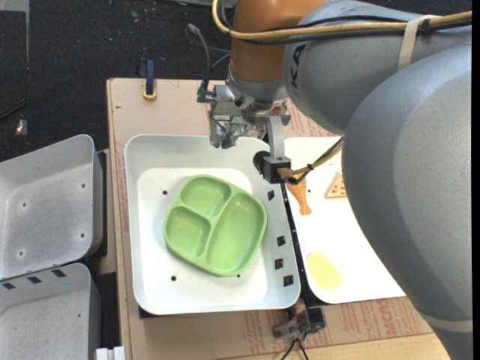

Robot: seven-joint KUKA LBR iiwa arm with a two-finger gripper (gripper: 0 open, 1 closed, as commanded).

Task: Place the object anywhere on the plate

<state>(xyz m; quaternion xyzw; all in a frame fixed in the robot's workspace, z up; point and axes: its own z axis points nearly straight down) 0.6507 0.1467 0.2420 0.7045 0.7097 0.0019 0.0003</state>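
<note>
- Beyond the green plate (216, 225), on its far and right sides: grey arm (390, 88) with an orange band, reaching in from the right.
- Around the green plate: left bin (142, 223), white and shallow. The plate lies flat near its middle, three compartments, nothing on it.
- Right of the green plate, across the shared rim: right bin (352, 253), white, holding three loose pieces.
- Just past the far edge of the green plate, over the left bin's far wall: gripper (229, 135), pointing down. Whether it is spread or pressed together, I cannot tell; nothing can be made out in it.
- Right of the green plate's near corner: yellow piece (324, 270), a soft oval lying flat, well apart from the gripper.
- Right of the green plate's far corner, just inside the right bin: orange piece (300, 196), long axis running roughly far to near. Nearest of the three to the gripper, so judged the likeliest object to be placed.
- Beyond the orange piece from the green plate: small triangular wedge (335, 187), lying flat.
- Governing relation: every candidate lies right of the gripper, on the opposite side of the rim from the green plate, so a pick looks due first.
</note>
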